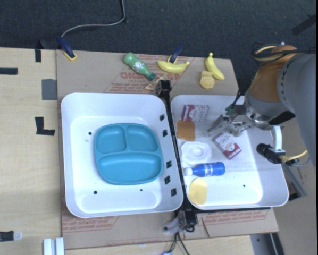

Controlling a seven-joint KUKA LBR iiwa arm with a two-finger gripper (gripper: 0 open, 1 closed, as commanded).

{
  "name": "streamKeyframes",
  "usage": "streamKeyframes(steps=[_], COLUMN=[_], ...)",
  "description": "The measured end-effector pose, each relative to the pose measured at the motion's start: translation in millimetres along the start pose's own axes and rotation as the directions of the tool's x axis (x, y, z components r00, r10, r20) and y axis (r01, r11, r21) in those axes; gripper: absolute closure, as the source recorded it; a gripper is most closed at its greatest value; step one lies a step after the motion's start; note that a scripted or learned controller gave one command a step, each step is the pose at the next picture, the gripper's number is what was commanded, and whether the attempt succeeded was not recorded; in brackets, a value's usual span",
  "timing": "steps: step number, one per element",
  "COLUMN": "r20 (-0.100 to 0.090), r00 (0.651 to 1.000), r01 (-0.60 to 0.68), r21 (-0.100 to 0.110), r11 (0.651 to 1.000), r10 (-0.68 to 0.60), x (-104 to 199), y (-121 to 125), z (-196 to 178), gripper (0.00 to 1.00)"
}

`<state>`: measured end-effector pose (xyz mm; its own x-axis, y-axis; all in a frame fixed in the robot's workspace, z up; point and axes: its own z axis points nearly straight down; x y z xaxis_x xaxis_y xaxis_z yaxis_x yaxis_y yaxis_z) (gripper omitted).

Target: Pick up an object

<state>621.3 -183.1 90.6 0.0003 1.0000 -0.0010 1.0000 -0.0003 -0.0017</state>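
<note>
Apparently mid-attempt: gripper (226, 125) low in right bin (265, 195), finger state unreadable, over red packet (227, 144); nothing lifted yet.

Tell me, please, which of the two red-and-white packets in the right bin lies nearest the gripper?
The tilted packet just below the gripper; the other packet lies farther left, near the bin's top edge.

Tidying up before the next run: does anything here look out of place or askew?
Yes. Four items lie outside the bins on the cardboard behind them: a green bottle on its side, two bananas and a small yellow piece. In the right bin, the blue bottle also lies on its side.
</note>
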Motion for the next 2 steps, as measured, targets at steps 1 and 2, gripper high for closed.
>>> streamKeyframes(steps=[1, 2], r20=[-0.002, 0.000], r00=[1.000, 1.000], r01=[0.001, 0.001], r21=[-0.002, -0.006], r11=[1.000, 1.000], r10=[-0.001, -0.001], x=[72.1, 86.5], y=[-91.5, -45.2], z=[4.6, 4.4], gripper=[0.00, 0.00])
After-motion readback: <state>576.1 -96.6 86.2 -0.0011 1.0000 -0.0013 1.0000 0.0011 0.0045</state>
